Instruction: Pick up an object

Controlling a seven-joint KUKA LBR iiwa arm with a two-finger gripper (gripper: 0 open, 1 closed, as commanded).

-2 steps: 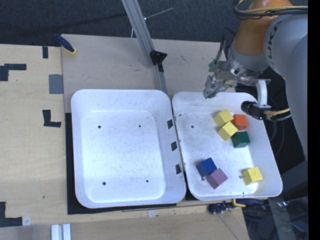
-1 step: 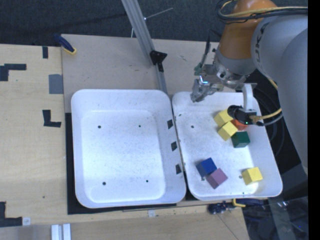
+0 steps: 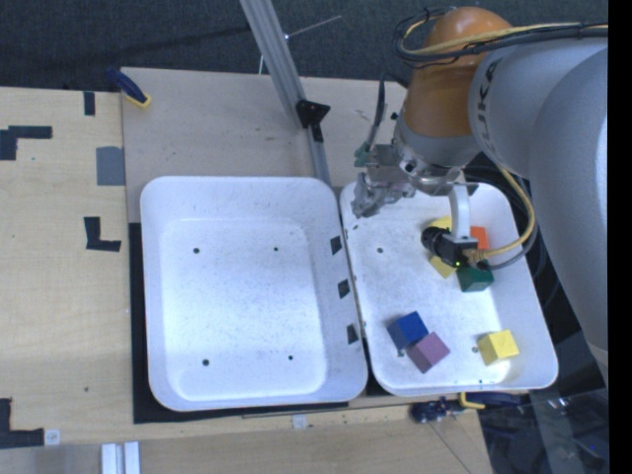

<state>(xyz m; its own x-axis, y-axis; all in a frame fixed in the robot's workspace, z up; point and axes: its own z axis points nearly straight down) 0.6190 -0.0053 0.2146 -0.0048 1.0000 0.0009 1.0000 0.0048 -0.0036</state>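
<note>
My gripper (image 3: pixel 368 198) hangs over the far left corner of the right bin (image 3: pixel 523 363), pointing down, with nothing seen in it. Several small blocks lie in that bin. A blue block (image 3: pixel 406 328) and a purple block (image 3: pixel 429 352) touch each other near the front. A yellow block (image 3: pixel 498 346) sits at the front right. Further back on the right are a green block (image 3: pixel 476 278), an orange block (image 3: pixel 480 237) and a yellow piece (image 3: pixel 441 264), partly hidden by the robot's own fittings. The blocks all lie well apart from the gripper, to its front and right.
The left bin (image 3: pixel 158 205) stands beside the right one, their rims meeting in the middle. A slanted metal pole (image 3: pixel 281 57) comes down to the bins' far junction, just left of the gripper. A blue and yellow clamp (image 3: pixel 128 87) lies on the bench at the far left.
</note>
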